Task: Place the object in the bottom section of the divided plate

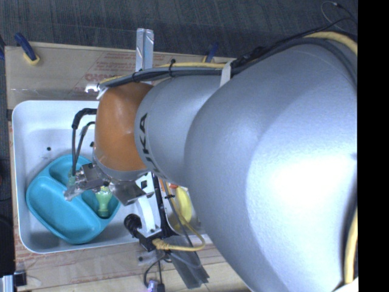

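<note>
- Gripper [85, 184], two metal fingers on the grey arm, hangs over the turquoise divided plastic plate [51, 208] in the left white bin [27, 120].
- Small pale-green bottle-shaped object [104, 201] stands upright, just right of the fingertips, on the plate's right part.
- Finger spacing: cannot tell; no object seen between them.
- Count: one plate, one green object, one yellow item [182, 205] beside the arm.

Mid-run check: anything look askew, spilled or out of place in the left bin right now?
Nothing looks spilled or damaged. The blue divided plate lies in the white bin, and a small green object sits at the plate's right side beneath the gripper. The arm hides most of the bench.
</note>
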{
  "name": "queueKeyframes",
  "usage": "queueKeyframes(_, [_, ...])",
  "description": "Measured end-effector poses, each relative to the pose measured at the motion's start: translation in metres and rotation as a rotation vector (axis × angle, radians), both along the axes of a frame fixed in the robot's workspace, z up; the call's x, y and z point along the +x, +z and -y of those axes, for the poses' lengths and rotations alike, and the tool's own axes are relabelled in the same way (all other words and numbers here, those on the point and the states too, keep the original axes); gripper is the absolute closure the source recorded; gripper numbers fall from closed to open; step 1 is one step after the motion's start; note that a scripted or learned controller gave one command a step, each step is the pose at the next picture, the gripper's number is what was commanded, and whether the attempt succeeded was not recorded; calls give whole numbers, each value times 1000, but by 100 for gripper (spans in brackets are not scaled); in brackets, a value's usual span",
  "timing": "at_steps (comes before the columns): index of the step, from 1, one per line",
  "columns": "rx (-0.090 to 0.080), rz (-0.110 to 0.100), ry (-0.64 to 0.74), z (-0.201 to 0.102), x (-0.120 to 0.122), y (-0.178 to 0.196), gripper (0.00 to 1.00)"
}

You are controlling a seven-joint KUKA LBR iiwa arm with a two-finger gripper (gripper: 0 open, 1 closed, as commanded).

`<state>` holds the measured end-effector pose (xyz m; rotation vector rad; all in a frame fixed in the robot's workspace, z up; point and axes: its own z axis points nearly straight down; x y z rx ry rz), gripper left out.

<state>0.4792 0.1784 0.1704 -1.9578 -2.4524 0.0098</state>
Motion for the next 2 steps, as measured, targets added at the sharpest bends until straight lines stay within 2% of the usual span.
queueKeyframes(1, [-1,1,-36,-33,8,-4,0])
queueKeyframes(2, [0,3,-107,-22,-3,156,0])
